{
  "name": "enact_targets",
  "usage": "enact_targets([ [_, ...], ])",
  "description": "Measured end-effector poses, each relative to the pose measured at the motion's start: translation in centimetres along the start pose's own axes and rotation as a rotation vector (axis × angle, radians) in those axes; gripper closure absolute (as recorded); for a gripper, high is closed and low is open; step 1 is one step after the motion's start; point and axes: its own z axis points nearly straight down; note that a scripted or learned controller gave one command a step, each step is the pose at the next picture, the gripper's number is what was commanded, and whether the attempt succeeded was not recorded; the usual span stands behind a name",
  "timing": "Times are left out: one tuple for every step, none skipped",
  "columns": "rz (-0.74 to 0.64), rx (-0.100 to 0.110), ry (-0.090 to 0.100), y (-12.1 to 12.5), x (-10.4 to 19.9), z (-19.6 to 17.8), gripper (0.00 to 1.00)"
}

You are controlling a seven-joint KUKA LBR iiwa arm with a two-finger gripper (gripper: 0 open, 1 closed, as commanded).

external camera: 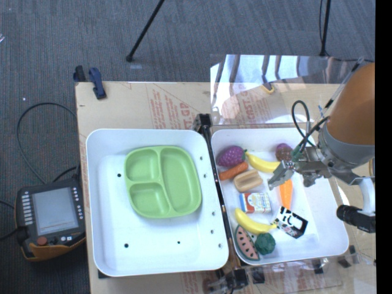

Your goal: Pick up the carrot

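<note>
A green divided plate [163, 181] is lying in the left bin [104, 225]. In the right bin [331, 237], grapes [230, 156] are sitting at the upper left, with a banana [263, 163] and a bread roll [248, 180] near them. A small carton [258, 202] is lying at the centre. A second banana [253, 222], a watermelon slice [245, 244] and broccoli [265, 243] are resting at the lower left. A handheld control unit [51, 213] is sitting on the floor at the frame's lower left.

Carrot [286, 193]: orange, tapered, lying flat and pointing roughly up-down in the picture. Located right of frame centre, in the right-hand bin, directly below the end effector [283, 174].
</note>
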Motion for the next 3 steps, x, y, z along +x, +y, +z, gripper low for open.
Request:
enact_targets([
  [0.133,0.0,0.001,6.0,-4.2,6.5,0.0],
  [0.259,-0.004,0.002,5.6,-7.2,16.6,0.0],
  [0.264,0.002,0.005,5.6,-7.3,15.8,1.0],
])
